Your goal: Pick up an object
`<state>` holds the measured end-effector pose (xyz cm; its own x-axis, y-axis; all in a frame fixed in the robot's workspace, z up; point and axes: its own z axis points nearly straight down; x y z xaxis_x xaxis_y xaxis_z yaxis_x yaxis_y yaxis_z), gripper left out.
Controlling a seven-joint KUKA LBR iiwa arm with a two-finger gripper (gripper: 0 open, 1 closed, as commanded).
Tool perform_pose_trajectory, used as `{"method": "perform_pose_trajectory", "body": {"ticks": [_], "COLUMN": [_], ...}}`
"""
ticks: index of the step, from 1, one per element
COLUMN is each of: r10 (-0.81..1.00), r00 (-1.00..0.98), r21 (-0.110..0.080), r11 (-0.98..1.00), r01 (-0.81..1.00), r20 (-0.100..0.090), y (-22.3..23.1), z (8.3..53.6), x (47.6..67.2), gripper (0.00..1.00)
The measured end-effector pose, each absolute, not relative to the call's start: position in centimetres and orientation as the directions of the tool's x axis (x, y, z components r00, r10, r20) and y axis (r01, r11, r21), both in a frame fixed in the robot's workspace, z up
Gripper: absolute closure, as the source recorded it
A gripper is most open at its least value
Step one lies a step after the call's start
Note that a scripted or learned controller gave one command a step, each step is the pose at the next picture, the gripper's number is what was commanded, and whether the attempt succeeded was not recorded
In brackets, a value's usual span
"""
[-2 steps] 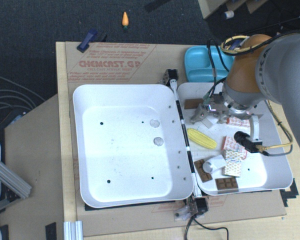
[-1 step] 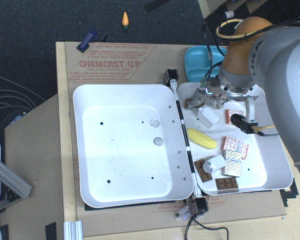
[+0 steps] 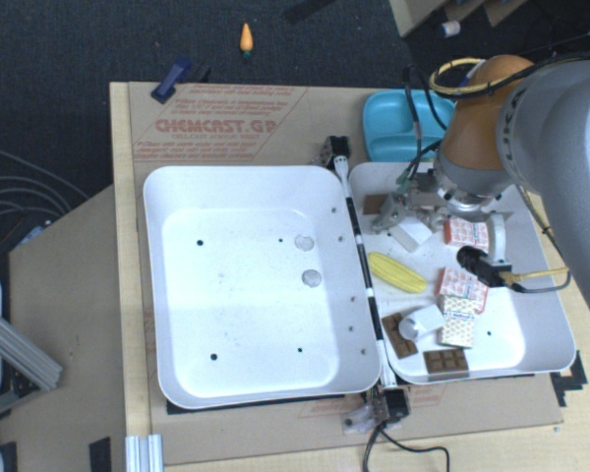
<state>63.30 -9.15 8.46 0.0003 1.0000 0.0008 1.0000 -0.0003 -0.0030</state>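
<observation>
Claw (image 3: pixel 413 216) low in right bin (image 3: pixel 546 332), upper-right of frame, over a small white block (image 3: pixel 410 234); grip state can't tell; probably placed there to grab it; yellow corn-like piece (image 3: pixel 397 271) just below, patterned packets (image 3: pixel 462 293) and brown bars (image 3: pixel 444 362) lower; left bin (image 3: pixel 246 382) beside.

Two white bins, the left bin (image 3: pixel 246 283) with small dark dots and the right bin (image 3: pixel 541 337), rest on a tan board (image 3: pixel 226 116) printed in red lettering. The right bin carries a yellow corn cob (image 3: pixel 396 272), a red-and-white checked packet (image 3: pixel 462 293) and a brown block (image 3: pixel 445 362). The grey arm (image 3: pixel 560 155) bears an orange band (image 3: pixel 482 116); a light blue tray (image 3: pixel 398 126) lies at the board's far edge.
</observation>
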Motion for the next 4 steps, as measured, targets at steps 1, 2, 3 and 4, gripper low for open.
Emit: {"method": "perform_pose_trajectory", "body": {"ticks": [1, 2, 3, 4], "r10": [1.0, 1.0, 1.0, 1.0], "r00": [0.001, 0.0, 0.001, -0.001], "r21": [-0.003, 0.001, 0.002, -0.003], "r11": [-0.001, 0.0, -0.001, 0.001], "r01": [1.0, 1.0, 1.0, 1.0], "r20": [0.001, 0.001, -0.002, 0.002], "y": [-10.2, -9.2, -14.9, -9.6], "z": [8.5, 8.5, 8.5, 8.5], "x": [60.6, 65.1, 66.7, 66.7], "gripper": [0.0, 0.0, 0.0, 0.0]}}
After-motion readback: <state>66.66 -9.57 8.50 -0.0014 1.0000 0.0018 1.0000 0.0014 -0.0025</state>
